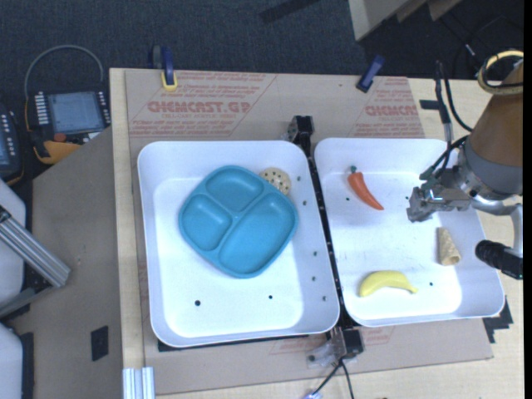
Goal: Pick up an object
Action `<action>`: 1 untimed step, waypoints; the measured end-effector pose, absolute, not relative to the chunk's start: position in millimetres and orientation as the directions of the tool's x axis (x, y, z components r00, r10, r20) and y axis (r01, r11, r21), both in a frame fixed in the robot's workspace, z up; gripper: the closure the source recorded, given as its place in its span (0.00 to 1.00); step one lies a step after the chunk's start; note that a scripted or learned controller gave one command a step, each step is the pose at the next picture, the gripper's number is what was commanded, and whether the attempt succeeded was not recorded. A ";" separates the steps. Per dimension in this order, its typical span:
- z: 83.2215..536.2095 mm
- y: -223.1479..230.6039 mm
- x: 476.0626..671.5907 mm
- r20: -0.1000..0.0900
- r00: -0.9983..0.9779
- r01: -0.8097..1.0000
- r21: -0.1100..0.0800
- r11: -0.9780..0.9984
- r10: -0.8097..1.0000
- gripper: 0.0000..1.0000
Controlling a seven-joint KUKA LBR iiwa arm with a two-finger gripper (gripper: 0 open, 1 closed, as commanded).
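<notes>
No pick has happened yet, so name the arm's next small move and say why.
Probably a short shift left and down toward the carrot. The gripper hovers in the right bin with nothing seen between its fingers, and the carrot lies apart from the banana and the tan cone-like piece.

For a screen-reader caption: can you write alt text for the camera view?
A grey arm's gripper hovers over the right white bin, which holds an orange carrot, yellow banana and tan cone. The left white bin holds a blue divided plate and round cookie.
</notes>
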State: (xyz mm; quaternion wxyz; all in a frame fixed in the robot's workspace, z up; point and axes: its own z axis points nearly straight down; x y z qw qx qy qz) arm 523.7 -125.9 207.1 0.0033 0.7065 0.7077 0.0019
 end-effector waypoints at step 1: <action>246.6 -126.1 525.2 -0.002 -0.001 1.000 0.007 0.001 1.000 1.00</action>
